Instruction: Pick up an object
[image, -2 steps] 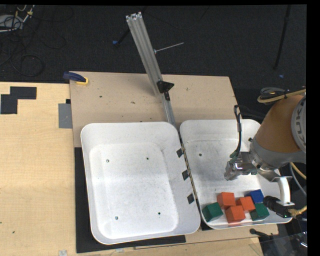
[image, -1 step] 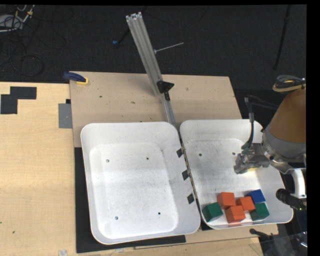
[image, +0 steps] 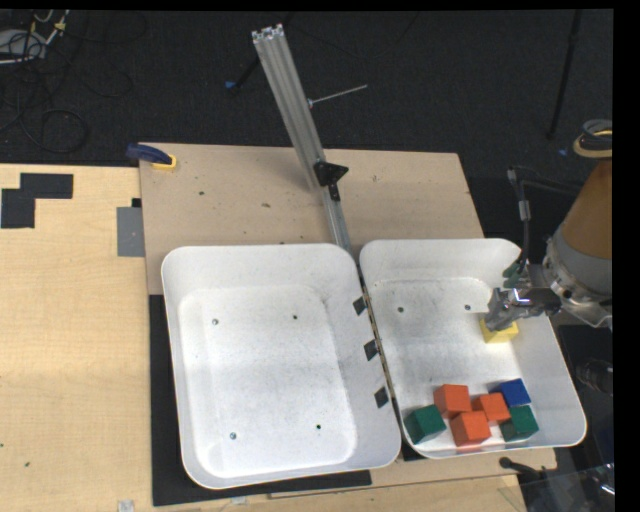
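Hovering over the yellow block (image: 501, 331), the hand (image: 506, 305) touches it.

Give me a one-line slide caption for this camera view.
Gripper over a yellow block in the right bin; orange, green and blue blocks cluster at its near edge.

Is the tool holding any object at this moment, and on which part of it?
It cannot be told. The tool sits right at the top of the yellow block in the right bin, but a grip is not visible.

Grey arm (image: 580, 262) with orange band, ending in small metallic silver jaws.
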